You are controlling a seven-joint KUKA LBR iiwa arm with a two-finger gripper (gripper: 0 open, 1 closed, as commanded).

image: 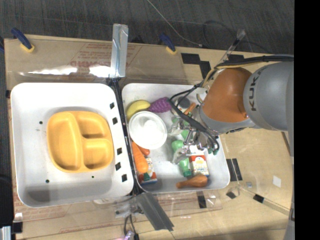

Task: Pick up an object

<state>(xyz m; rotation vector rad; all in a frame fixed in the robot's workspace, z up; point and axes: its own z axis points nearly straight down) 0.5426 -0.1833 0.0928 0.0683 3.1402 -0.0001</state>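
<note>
Nearest us, along the front wall of the right bin [220, 180], we see a brown sausage-shaped piece [192, 182] lying flat, and just behind it a small carton [199, 164] with a green thing [186, 167] touching its left side. At the bin's front left corner, against the divider, an orange carrot-like piece [140, 160] lies lengthwise with a small dark-and-red item [148, 176] at its near end. Above the carton the gripper [186, 145] hangs low over the clutter, among cables and a green round piece [177, 145]; we cannot tell whether its pincer is apart or together, and we see nothing clearly between its tips. Left of it sits a white bowl [148, 129], upright, touching the carrot's far end. Behind the bowl, a yellow banana-like fruit [137, 106] and a purple bunch [161, 104] lie side by side near the back wall. The arm [250, 101] reaches in from the right, its orange band above the wrist. In the left bin [30, 99], a yellow divided tray [80, 139] rests alone near the middle. Farther back, a blue clamp [22, 39] grips the left corner of the cardboard.
</note>
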